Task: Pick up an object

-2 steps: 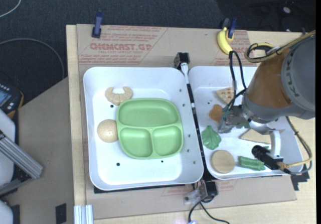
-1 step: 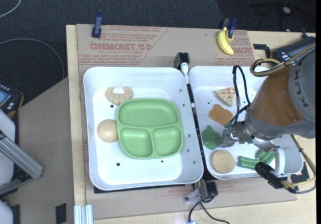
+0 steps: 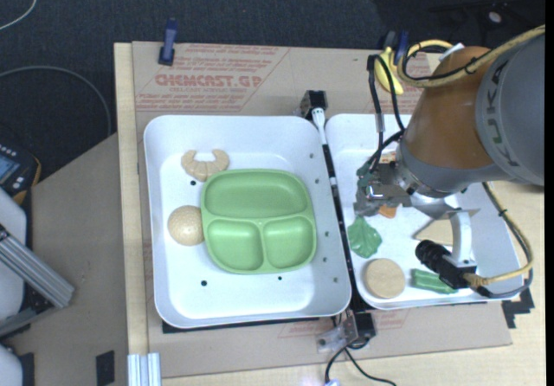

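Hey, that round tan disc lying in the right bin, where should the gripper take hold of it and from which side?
Probably straight down from above, fingers closing across the round tan disc's edges. It lies flat in the right bin's near corner, so its rim is the only graspable part. Close the fingers along the near-far line, since a green piece and a green stick sit beside it.

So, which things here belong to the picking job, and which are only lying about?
Job: tool; green leafy piece, tan round piece and green stick, in the right bin.

Lying about: green divided plate, croissant, tan ball, in the left bin.
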`<control>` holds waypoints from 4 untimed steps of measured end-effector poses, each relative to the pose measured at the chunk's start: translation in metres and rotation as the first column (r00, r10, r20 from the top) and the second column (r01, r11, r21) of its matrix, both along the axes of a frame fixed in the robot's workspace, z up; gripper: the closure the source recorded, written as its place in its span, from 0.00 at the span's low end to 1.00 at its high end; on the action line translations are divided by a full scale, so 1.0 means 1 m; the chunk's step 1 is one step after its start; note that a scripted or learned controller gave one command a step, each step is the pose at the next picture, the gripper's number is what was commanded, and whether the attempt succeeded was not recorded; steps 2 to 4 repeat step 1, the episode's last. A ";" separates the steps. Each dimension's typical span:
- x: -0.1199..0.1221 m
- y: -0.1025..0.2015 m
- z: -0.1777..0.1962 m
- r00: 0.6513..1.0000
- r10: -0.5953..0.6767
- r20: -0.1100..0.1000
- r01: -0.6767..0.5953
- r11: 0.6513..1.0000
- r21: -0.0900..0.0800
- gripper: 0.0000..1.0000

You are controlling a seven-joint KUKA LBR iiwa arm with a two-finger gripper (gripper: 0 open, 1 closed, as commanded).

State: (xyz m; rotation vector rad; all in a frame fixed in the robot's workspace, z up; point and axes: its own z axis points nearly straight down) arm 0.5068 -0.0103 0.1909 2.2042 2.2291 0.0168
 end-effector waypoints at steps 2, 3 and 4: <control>0.012 -0.015 -0.006 1.000 -0.012 -0.010 0.012 1.000 -0.004 1.00; 0.012 -0.015 -0.006 1.000 -0.012 -0.010 0.012 1.000 -0.004 1.00; 0.012 -0.015 -0.006 1.000 -0.012 -0.010 0.012 1.000 -0.004 1.00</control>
